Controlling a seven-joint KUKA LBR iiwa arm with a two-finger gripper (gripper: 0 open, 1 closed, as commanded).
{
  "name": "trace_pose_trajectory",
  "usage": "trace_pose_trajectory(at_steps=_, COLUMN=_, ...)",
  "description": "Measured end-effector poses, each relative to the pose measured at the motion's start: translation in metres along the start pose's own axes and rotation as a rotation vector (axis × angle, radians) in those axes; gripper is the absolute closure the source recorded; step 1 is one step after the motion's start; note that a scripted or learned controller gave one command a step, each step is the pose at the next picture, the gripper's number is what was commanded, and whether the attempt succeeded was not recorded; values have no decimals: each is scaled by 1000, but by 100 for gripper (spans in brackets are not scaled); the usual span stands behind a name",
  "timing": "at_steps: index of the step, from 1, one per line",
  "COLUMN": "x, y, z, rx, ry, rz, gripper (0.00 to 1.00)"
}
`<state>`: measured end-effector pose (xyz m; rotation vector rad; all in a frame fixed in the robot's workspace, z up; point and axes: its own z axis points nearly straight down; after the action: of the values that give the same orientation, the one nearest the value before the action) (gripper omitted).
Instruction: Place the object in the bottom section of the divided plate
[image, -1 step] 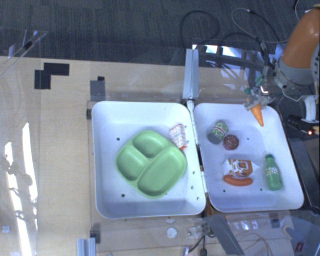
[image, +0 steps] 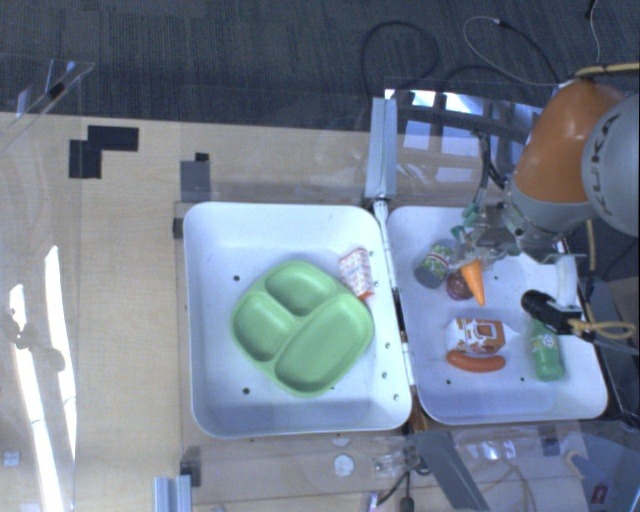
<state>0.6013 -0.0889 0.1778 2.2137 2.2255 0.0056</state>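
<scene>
So from my seat the green divided plate (image: 303, 327) sits in the left bin (image: 205, 300), and everything else I'll place off that. The hand (image: 485, 235) is over in the right bin (image: 590, 400), well right of the plate, hovering at a cluster of toy food: a small can (image: 434, 264), a dark round thing (image: 458, 286) and an orange carrot (image: 474, 279). Can't tell if the hand is clenched or released, the wrist blocks it.

My guess is the carrot is the target, since the hand is right above its fat end. It looks like hard plastic, so light, stiff and kinda slick, plus it tapers. I'd pinch it across the thick top part, not the tip, or it'll probably squirt out. It's touching the dark thing, so a finger could knock that.

Further right from the plate there's a hot dog (image: 477, 361), a printed packet (image: 478, 336) and a green bottle (image: 547, 355). Another packet (image: 355, 272) sits just beside the plate's upper right edge.
</scene>
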Motion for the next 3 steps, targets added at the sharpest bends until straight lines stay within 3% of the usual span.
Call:
trace_pose_trajectory(at_steps=1, x=63, y=-45, z=-36, rx=-3, ry=0, rz=-80, gripper=100)
trace_pose_trajectory(at_steps=2, x=115, y=-62, z=-24, rx=-2, ry=1, rz=-78, gripper=100)
trace_pose_trajectory(at_steps=3, x=163, y=-99, z=-7, rx=1, ry=1, rz=-98, gripper=100)
